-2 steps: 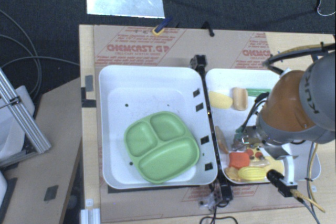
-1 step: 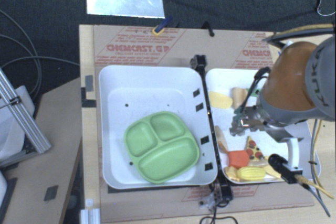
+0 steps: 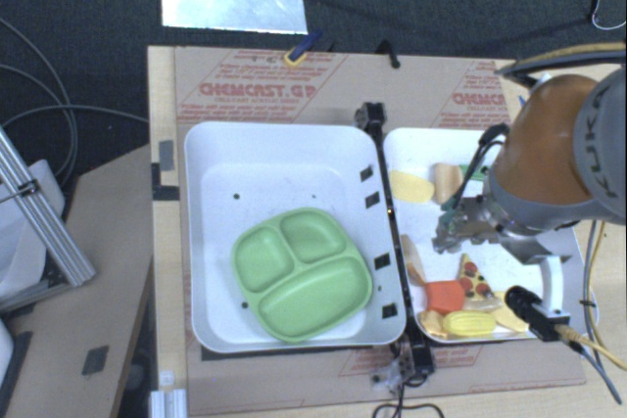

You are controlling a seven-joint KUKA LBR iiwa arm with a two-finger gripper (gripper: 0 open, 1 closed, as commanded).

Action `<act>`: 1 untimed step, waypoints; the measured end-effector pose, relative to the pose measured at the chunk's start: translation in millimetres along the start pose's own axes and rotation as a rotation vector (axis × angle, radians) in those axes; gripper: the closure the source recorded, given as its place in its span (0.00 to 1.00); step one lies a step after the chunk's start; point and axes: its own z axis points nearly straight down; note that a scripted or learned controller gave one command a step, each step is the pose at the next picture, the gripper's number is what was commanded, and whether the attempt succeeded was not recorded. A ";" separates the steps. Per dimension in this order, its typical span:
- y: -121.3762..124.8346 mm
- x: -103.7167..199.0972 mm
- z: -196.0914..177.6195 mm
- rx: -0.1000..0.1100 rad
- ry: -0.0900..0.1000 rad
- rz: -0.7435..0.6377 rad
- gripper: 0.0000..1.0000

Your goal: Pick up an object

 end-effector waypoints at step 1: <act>-0.1 48.9 -51.2 0.000 0.002 -0.004 1.00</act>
